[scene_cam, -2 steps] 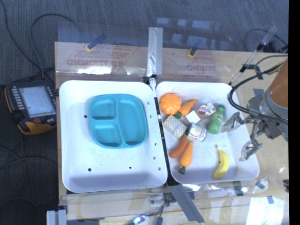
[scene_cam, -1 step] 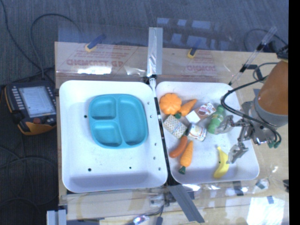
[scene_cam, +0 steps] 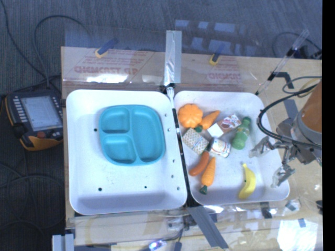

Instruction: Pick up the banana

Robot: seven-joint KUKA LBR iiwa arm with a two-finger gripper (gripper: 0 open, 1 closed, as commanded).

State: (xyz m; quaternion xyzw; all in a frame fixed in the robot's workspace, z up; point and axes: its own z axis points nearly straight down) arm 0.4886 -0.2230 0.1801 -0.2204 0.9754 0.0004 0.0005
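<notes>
Banana (scene_cam: pixel 247 182) lying flat on the floor of the right bin (scene_cam: pixel 225 97), close to that bin's near right corner, long axis running roughly from the far side toward the near side, gently curved, lower tip pointing toward the near wall, upper tip toward the green bottle (scene_cam: pixel 241 136). Free of any contact with the claw.

Left of the banana, apart from it: two carrots (scene_cam: pixel 204 170) side by side, slanting the same near-far way, the nearer one ending in a dark green stub. Beyond the banana, toward the far wall: a small can (scene_cam: pixel 220 148) with a red and white label, a patterned pouch (scene_cam: pixel 195 140), a white carton (scene_cam: pixel 229 123), another carrot and an orange pumpkin (scene_cam: pixel 189 115), all bunched together in the left half of that bin.

Right of the banana, just beside it and over the bin's right rim: the claw (scene_cam: pixel 274 163), two metal fingers spread well apart, nothing between them, one fingertip up by the rim, the other lower near the corner. Grey wrist and orange band further right, with black cables looping above.

Well left of the banana, in the left bin (scene_cam: pixel 84 192): a blue divided plate (scene_cam: pixel 131 135), sitting centred. Both bins resting on the counter (scene_cam: pixel 131 61), covered with clear sheeting.
</notes>
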